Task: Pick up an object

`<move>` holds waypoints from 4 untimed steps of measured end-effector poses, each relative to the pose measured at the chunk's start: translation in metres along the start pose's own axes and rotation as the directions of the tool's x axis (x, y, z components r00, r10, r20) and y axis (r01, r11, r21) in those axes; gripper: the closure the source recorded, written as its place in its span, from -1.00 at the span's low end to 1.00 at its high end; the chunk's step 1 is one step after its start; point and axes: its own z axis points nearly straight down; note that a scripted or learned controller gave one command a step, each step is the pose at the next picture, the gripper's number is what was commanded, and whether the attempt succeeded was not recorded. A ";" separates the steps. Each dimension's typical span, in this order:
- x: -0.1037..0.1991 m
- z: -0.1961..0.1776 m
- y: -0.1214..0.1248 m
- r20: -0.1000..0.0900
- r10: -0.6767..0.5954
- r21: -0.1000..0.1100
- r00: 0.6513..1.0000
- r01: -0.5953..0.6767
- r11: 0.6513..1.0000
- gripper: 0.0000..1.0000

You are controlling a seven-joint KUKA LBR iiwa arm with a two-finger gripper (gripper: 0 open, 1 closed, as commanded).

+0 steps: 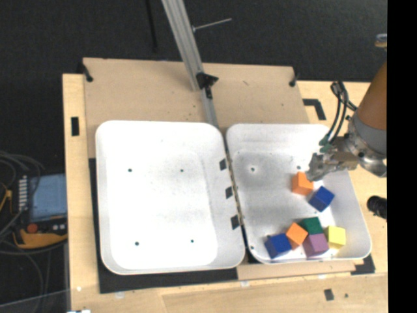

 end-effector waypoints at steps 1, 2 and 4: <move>0.048 0.007 0.009 -0.001 0.000 0.001 1.000 0.000 1.000 1.00; 0.097 0.020 0.027 -0.001 0.000 0.003 1.000 0.000 1.000 1.00; 0.187 0.018 0.074 -0.003 -0.002 -0.001 1.000 0.002 1.000 1.00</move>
